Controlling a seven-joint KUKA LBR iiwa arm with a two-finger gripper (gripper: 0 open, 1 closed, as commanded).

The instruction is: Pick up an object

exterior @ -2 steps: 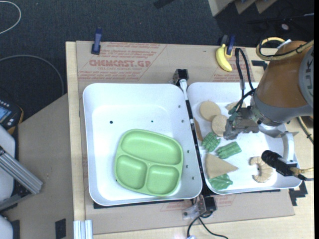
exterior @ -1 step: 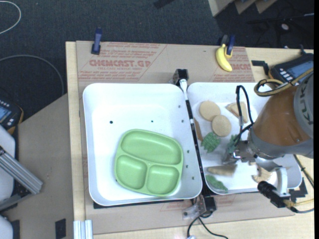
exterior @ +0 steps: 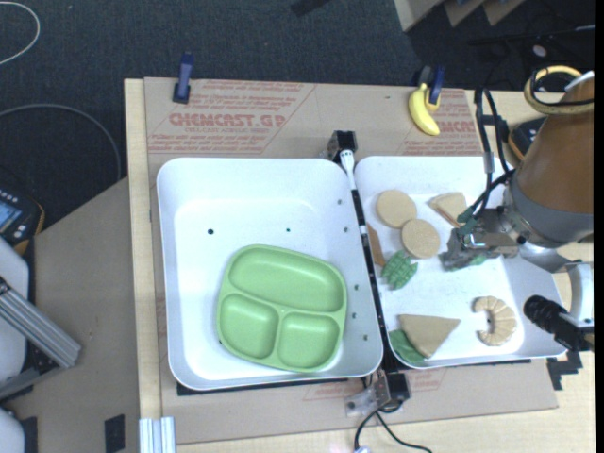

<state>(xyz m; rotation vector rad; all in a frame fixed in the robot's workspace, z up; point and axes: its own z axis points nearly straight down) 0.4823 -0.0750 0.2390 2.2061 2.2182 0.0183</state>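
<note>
The gripper is down in the right bin, roughly mid-bin, and honestly I can't tell how it's set from this angle, it's just a dark metal clump with nothing clearly caught in it. Right next to it on the left sit two round tan cookie-looking discs, one overlapping toward the other, and just above it is a tan wedge piece that the arm's cables partly cross over. A little lower left there's a green leafy thing, close to the divider between the bins. Further down near the front edge is a tan triangle slice lying over a green scrap, and off to the right of that a curled croissant-like pastry, well apart from the gripper. The grey arm with its orange band covers the right side of the bin. The left bin holds a green divided plate with three compartments. Outside the bins, a yellow banana lies on the cardboard behind the right bin, beside a blue clamp, with another blue clamp at the far left corner.
</note>
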